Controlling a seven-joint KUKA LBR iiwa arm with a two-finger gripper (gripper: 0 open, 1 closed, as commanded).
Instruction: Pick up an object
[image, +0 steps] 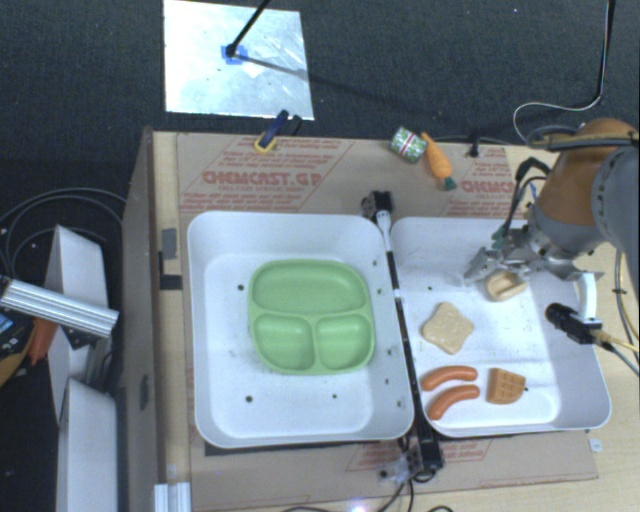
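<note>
The gripper (492, 262) sits low in the right bin (585, 400), toward that bin's 1 o'clock corner, with its fingers spread apart. A small tan food piece (506, 287) lies just beside the fingertips at their 4 o'clock; it is not between the fingers, so nothing is held. Other candidates lie in the same bin: a pale bread slice (447, 328) near the centre, two sausages (451, 389) side by side at the bin's 7 o'clock, and a small waffle (506, 385) just beside them at their 3 o'clock. The left bin (215, 300) holds a green divided plate (311, 315). All the food pieces look like light, rigid plastic toys with smooth surfaces, so weight is judged no concern, but slip is. The tan piece is small and low, and a slight offset could push it aside rather than capture it; the fingers should straddle its narrow dimension and descend close to the bin floor. The sausages are rounded and could roll; grasp across the short axis at mid-length. The flat bread slice and waffle offer only thin edges.
</note>
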